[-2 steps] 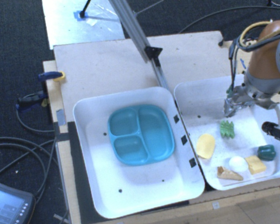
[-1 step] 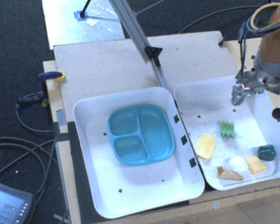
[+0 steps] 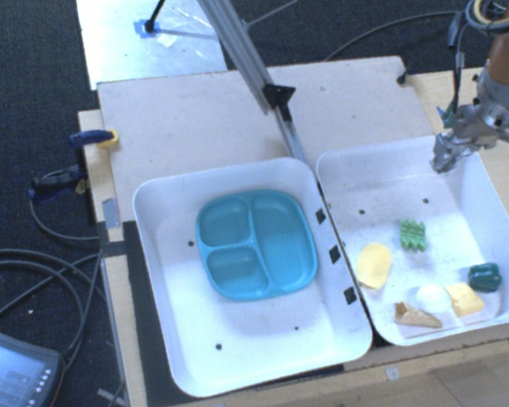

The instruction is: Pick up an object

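left bin: blue tray; right bin: green block, white ball.

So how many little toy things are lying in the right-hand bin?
6: a green ridged piece mid-bin, a yellow chip to its lower left, and along the near edge a tan wedge, white ball, yellow block and dark green pepper.

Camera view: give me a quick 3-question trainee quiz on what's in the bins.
1. True or false: the blue three-compartment plastic plate lies in the right white bin.
2. Which item lies nearest the two-finger gripper?
A. small dark green pepper-shaped toy
B. light green ridged block
C. white ball
3. Fill in: the yellow oval slice lies in the ____ bin.

Key: 1 false; 2 B; 3 right.
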`<state>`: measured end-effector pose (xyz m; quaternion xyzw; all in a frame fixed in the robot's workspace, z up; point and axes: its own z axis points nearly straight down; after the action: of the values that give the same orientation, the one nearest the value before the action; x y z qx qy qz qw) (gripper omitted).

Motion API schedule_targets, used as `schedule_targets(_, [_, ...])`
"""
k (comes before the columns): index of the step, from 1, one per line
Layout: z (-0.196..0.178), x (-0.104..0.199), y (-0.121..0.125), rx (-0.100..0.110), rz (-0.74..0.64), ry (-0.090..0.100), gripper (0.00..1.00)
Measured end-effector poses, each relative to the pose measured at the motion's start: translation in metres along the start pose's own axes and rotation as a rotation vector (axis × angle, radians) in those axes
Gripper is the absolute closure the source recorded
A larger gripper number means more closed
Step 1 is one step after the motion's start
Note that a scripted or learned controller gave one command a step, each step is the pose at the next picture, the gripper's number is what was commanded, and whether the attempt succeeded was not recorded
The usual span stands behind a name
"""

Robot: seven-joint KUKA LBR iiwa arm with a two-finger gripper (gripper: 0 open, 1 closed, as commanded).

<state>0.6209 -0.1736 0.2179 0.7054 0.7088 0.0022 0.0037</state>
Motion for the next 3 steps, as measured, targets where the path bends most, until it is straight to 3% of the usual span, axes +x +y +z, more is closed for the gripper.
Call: schedule_targets(3, [-0.003,0.138,-0.035,0.008,-0.005,0.005,1.0])
